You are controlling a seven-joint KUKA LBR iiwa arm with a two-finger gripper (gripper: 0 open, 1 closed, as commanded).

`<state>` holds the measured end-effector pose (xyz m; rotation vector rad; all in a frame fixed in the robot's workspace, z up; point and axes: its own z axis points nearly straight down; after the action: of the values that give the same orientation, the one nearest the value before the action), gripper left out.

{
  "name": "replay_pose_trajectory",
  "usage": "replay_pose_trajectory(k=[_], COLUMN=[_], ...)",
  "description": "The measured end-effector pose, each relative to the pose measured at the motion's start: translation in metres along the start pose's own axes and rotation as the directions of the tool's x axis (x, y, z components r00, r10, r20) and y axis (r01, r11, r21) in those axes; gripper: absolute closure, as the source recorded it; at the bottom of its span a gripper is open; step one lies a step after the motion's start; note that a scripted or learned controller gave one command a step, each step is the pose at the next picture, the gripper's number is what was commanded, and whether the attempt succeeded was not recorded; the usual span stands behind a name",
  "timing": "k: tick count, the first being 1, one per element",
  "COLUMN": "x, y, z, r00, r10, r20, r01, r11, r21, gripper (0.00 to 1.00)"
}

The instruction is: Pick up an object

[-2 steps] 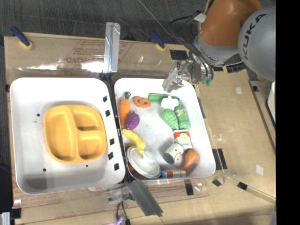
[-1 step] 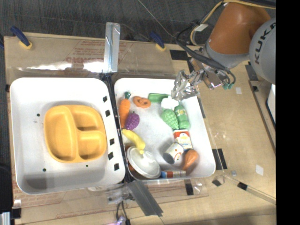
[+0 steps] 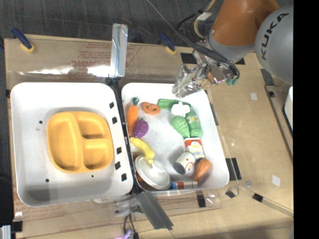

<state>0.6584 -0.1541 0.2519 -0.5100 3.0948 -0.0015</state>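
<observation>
The bench [image 3: 249, 148] is seen to carry two shallow white bins side by side, their inner walls touching along a shared divide. The left bin [image 3: 30, 133] is occupied by a yellow compartment tray [image 3: 79, 140] set near its centre, with bare white floor left all around it. The right bin [image 3: 215, 138] is crowded: free floor is found mainly in the middle, between the items along the left wall and those along the right.

The arm [image 3: 249, 19] is observed entering from the upper right, and the gripper [image 3: 187, 86] is positioned over the right bin's top edge, near its upper right corner. Whether the fingers are apart or together cannot be told; nothing is seen held.

Contents of the right bin are recorded as follows: a silver lidded pot [image 3: 152, 173] at the lower left; a banana [image 3: 142, 148] just above it; a carrot [image 3: 131, 117] along the left wall; green corn [image 3: 181, 125] at the right; a small can [image 3: 194, 147] below it; a white cup [image 3: 184, 162]; a brown egg-shaped item [image 3: 202, 169] at the lower right corner; purple grapes [image 3: 140, 129]; an orange slice [image 3: 150, 108] near the top.
</observation>
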Motion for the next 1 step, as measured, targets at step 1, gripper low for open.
replay_pose_trajectory(k=[1], x=[-0.0085], y=[0.0253], z=[-0.0207], r00=[1.0], r10=[-0.009], r20=[0.001], r01=[0.009], r11=[1.0], r21=[0.001], gripper=[1.0])
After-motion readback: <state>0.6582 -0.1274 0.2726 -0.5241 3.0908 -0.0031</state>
